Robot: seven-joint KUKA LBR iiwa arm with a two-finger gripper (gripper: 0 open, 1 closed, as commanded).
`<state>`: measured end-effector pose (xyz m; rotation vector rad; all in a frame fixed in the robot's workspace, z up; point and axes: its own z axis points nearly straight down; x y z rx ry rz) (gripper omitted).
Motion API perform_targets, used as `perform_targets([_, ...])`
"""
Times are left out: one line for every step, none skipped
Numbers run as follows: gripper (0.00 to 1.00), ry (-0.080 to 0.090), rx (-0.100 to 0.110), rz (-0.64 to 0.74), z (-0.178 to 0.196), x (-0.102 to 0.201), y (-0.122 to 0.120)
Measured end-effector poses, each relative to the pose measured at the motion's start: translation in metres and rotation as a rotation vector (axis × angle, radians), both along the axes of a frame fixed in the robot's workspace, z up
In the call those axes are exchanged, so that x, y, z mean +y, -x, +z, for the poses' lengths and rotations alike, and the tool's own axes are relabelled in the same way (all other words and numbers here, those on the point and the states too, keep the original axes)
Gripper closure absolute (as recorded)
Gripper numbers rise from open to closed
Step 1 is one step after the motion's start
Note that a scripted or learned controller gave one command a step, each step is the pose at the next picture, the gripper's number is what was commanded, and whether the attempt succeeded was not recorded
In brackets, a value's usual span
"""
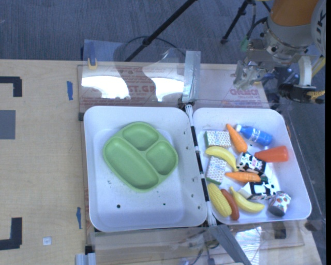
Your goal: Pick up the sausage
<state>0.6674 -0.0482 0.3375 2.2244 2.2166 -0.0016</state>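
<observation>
The grey arm with its orange band [292, 13] stands at the upper right, above the far rim of the right bin. Its two-finger gripper [247, 77] hangs over the clear panel behind that bin; the metal fingers [242, 75] point down, and whether they are apart or together cannot be told from this angle. Nothing is seen between them.

The small reddish-brown sausage [232, 203] lies in the shallow white right-hand bin [297, 176], near its front-left corner. It rests lengthwise, touching the yellow corn cob [219, 199] on one side and just beside a yellow banana [247, 202] on the other. It is well apart from the fingers, at the opposite end of the bin.

Also in that bin: a second banana [221, 155], two orange carrots [237, 138] [243, 176], a blue bottle [255, 135], an orange-red pepper-like piece [273, 154] and a black-and-white cow-patterned item [251, 163].

The left-hand white bin [103, 207] holds a green divided plate [140, 155]. Both bins sit on the wooden counter [36, 155].
</observation>
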Motion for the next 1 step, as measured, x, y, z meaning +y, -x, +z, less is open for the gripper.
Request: perform_targets([1.0,0.002,-0.001,0.004,0.0091,0.0019,-0.0012])
